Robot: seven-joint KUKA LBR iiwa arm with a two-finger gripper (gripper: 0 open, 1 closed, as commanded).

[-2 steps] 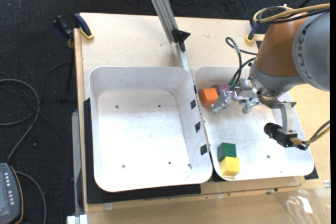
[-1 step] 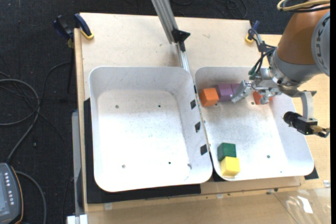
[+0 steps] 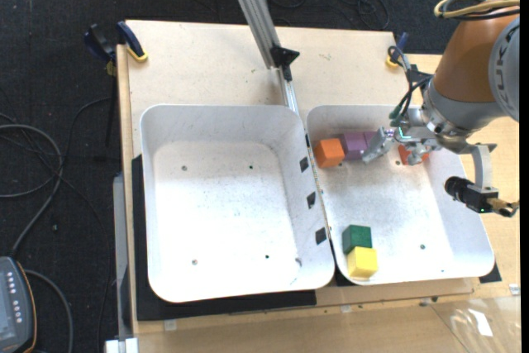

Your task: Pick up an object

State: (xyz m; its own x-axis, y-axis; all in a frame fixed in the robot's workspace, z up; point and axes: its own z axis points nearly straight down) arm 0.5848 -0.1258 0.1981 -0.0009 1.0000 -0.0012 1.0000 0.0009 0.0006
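Note:
In the right bin (image 3: 463, 248) an orange cube (image 3: 331, 151) and a purple block (image 3: 357, 145) lie side by side near the back wall. A green cube (image 3: 358, 236) touches a yellow cube (image 3: 362, 262) at the front rim. My gripper (image 3: 392, 148) hangs low over the back of this bin, just right of the purple block. It is open, and one grey finger (image 3: 375, 150) reaches almost to the block. Nothing is between the fingers. A small red-orange piece (image 3: 410, 153) shows under the gripper's right side; I cannot tell what it is.
The left bin (image 3: 165, 128) adjoins the right one along a shared rim with black clips (image 3: 312, 198). A slanted metal rail (image 3: 252, 0) rises behind the bins. Clamps sit at the bench's back corners. The arm's bulk and a black cable fitting (image 3: 471, 194) overhang the right bin's right side.

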